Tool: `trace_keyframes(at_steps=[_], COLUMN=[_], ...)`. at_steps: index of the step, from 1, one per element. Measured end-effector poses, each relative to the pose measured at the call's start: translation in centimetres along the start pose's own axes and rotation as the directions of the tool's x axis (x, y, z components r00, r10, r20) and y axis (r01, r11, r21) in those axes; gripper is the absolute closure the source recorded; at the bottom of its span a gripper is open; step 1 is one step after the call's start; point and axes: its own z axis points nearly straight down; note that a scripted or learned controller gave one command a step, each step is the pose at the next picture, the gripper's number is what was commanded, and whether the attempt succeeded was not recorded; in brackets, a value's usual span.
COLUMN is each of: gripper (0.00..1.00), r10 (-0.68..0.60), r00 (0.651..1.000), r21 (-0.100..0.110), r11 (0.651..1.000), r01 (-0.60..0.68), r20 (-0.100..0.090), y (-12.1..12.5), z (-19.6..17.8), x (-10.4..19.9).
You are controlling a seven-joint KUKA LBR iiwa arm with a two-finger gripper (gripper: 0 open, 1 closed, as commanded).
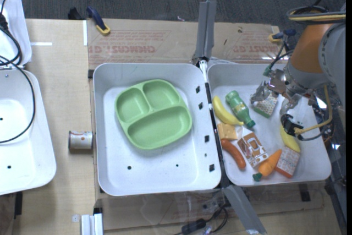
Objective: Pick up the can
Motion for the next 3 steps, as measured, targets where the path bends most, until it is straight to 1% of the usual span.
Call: trace_keyframes(at_steps=[1, 2, 3], gripper=[0.00, 0.00, 0.00], r10=[0.079, 0.090, 0.008], r00=[0.997, 0.996, 1.000], r21=[-0.001, 0.001, -0.001], r11=[0.997, 0.996, 1.000], r01=[-0.079, -0.090, -0.008], r20=[0.000, 0.000, 0.000], y=[4.9, -2.6, 4.0], z=[-0.1, 0.1, 0.0], x=[-0.2, -3.0, 1.7])
